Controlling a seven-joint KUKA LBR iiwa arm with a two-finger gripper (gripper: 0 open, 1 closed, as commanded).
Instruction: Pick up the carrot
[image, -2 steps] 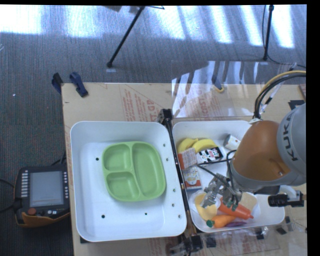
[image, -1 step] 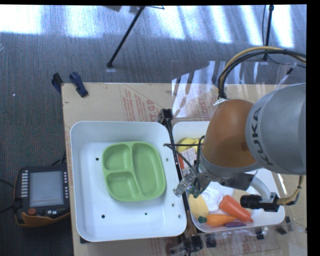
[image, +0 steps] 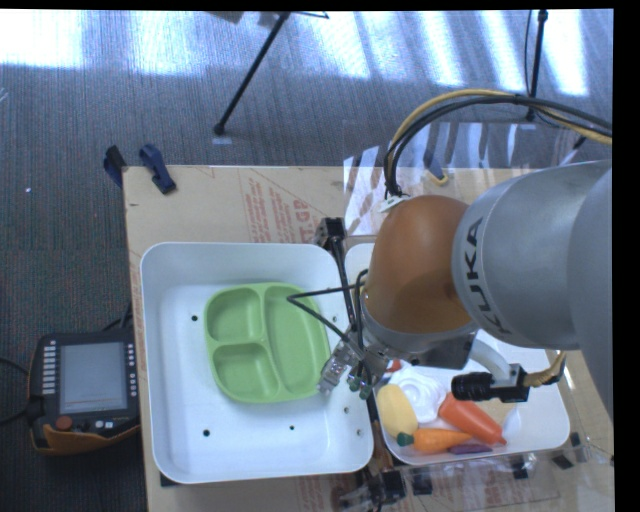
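Note:
The carrot (image: 443, 438) is orange with a small green top at its left end. It lies flat near the front edge of the right bin (image: 545, 425). A second, redder tapered piece (image: 472, 417) lies right behind it and touches it. My gripper (image: 340, 372) hangs below the orange band of the arm (image: 415, 270), over the divide between the two bins. It is to the left of the carrot and apart from it, with nothing visibly held. The arm's bulk hides most of the right bin.
A green divided plate (image: 265, 342) lies in the left bin (image: 170, 400). In the right bin a yellow toy food (image: 397, 407) and a white piece (image: 425, 392) sit beside the carrot. A black part (image: 488, 386) juts out above them. A purple sliver (image: 470, 450) lies at the front.

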